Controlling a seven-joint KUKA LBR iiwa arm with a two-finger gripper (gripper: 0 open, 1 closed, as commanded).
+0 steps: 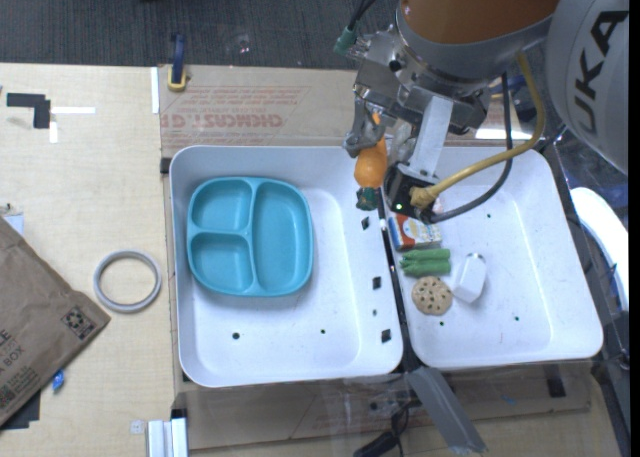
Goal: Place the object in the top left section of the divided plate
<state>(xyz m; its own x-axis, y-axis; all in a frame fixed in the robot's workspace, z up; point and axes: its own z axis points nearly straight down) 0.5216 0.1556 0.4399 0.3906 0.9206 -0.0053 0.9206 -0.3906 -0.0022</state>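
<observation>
My claw (372, 180) hangs over the seam between the two white bins, pinching a small orange object (370, 167), rounded and smooth, glossy on top with a darker underside, lifted clear of the bin floor. The blue divided plate (250, 236) lies in the left bin (270, 345), well apart from it, with one long section and two smaller ones. In the right bin (520, 325), below my wrist, lie a red-and-white packet (415, 233), a green pod (426, 262), a speckled cookie (432, 295) and a white piece (470, 277).

"UKA" on the grey arm (598, 35) — "BOX" on the brown carton (30, 330)
</observation>
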